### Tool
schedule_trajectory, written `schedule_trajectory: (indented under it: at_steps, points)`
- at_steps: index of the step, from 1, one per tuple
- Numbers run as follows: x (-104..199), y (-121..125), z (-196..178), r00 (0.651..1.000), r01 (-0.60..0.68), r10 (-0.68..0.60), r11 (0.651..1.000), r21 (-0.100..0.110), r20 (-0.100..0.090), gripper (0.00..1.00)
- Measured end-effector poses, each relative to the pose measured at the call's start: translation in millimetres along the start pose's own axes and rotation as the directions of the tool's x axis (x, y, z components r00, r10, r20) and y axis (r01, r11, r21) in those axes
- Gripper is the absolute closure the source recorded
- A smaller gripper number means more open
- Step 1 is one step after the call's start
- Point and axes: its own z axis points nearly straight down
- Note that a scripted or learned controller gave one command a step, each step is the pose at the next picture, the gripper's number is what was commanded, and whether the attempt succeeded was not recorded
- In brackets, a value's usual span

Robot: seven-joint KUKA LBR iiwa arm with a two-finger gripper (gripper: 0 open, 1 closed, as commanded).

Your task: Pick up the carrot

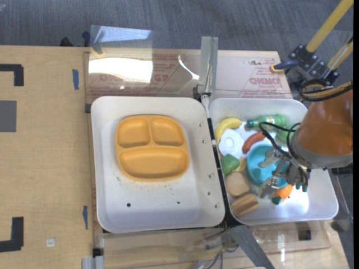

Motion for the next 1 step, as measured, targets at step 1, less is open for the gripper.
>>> schedule_trajectory:
  at_steps: [1]
  points:
    - [-1.7,-64.7,12.1,0.957,0.291,-0.291,0.957,0.001,-0.014,0.0]
